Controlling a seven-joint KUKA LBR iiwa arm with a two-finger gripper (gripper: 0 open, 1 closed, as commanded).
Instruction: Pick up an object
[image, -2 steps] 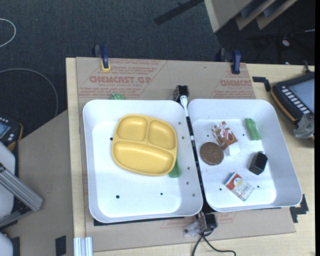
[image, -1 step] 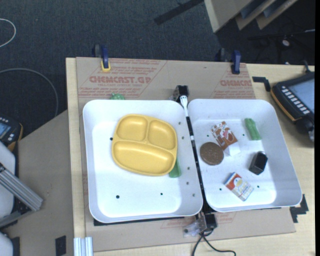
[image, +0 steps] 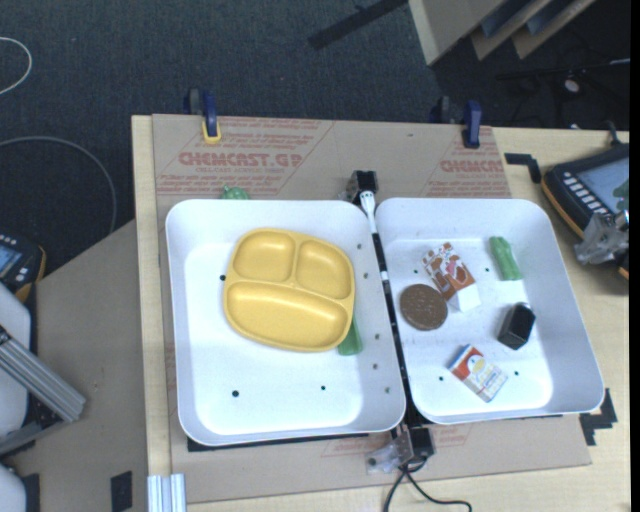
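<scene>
Within the right bin (image: 570, 300), five small candidates are laid: brown disc (image: 424, 307), black block (image: 516, 326), green piece (image: 505, 257), two printed packets (image: 449, 272). Pincer state cannot be told. Disc and packet touch; a double or slipped grasp is risked.

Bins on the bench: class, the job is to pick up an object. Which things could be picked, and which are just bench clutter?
Pickable, in the bins:
yellow divided plate
brown disc
green block
black block
two red-and-white packets

Just lying about:
blue clamps
handheld controller
cable
</scene>
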